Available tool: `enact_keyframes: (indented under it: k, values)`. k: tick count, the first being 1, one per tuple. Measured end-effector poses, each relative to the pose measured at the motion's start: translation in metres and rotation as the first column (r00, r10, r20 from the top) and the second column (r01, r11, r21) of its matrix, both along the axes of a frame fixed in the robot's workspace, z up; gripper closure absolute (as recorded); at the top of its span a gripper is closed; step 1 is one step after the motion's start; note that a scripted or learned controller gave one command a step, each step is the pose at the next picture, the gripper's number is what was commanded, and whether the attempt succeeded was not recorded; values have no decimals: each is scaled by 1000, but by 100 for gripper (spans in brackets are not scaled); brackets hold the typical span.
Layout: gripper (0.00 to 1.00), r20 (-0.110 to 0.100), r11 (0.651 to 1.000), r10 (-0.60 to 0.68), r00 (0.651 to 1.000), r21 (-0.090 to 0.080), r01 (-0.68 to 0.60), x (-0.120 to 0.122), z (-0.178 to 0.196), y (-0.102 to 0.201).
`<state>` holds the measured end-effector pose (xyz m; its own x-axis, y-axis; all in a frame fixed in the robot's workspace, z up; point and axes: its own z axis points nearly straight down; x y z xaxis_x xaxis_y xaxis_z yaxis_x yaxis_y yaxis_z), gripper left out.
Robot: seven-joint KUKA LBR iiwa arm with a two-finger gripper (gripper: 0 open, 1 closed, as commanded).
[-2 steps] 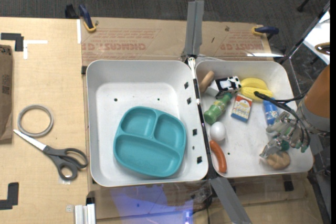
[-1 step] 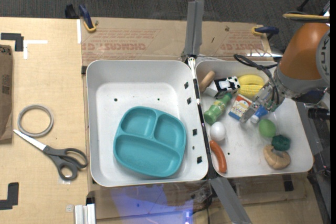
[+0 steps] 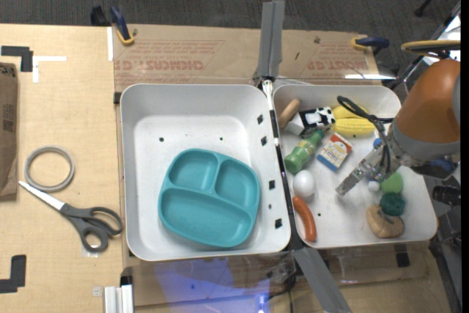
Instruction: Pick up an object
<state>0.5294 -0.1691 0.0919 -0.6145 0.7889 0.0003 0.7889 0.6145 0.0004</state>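
In the right bin [image 3: 418,231], the gripper [image 3: 357,178] is seen low, its fingers narrowly parted, nothing held between them. At its nine o'clock a smooth white egg [image 3: 304,182] lies; at four o'clock, a knobbly green toy [image 3: 392,193]. A centred, vertical descent is judged best, since rounded plastic may slip. A glossy teal divided plate [image 3: 211,199] sits in the left bin [image 3: 146,113].

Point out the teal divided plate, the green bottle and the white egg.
teal divided plate [image 3: 212,198], camera view, left bin: on the ridge between its compartments.
green bottle [image 3: 303,152], camera view, right bin: on the middle of its body.
white egg [image 3: 303,182], camera view, right bin: on the middle of its shell.
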Motion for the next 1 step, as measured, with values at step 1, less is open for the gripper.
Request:
enact_keyframes:
  k: [1]
  values:
    - [0, 0, 999, -35, 999, -2, 35, 99, 0, 27]
